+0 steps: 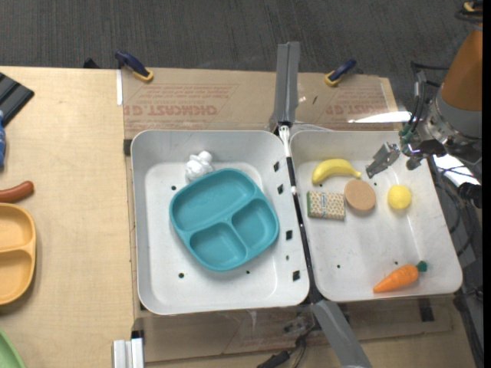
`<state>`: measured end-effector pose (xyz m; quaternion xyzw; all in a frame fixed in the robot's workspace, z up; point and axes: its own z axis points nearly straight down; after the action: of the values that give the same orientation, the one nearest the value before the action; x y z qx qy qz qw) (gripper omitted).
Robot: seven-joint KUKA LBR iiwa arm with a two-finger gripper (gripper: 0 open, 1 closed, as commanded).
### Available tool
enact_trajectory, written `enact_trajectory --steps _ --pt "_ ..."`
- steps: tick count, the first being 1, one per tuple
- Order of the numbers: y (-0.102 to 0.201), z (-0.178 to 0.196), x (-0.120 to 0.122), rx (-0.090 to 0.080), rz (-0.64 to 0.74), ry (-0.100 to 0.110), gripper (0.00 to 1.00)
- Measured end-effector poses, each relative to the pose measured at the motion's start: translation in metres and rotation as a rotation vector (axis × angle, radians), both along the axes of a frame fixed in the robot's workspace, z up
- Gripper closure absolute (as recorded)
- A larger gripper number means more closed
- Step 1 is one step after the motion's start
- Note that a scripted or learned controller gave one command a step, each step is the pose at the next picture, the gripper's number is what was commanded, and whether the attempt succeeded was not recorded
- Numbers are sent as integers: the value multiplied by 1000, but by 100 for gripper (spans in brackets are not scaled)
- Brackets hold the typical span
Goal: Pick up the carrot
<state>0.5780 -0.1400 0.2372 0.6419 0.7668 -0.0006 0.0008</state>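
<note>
The carrot (399, 277), orange with a small green top, lies near the front right corner of the right bin (437, 228), its top pointing right. My gripper (399, 156) hangs over the back right part of that bin, well behind the carrot and just above the yellow lemon (399, 197). It is open and nothing sits between its fingers.
The right bin also holds a banana (335, 170), a tan round disc (360, 196) and a small patterned block (326, 205). The left bin (146, 221) holds a teal divided plate (224, 219) and a white object (199, 165). An orange plate (14, 255) lies on the bench at far left.
</note>
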Motion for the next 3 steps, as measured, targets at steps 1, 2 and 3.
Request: enact_trajectory --steps 1,2,3 --pt "35 -136 45 -1 358 -8 0" --pt "-28 -51 -26 1 579 0 0" --pt "22 -138 16 -4 733 -10 0"
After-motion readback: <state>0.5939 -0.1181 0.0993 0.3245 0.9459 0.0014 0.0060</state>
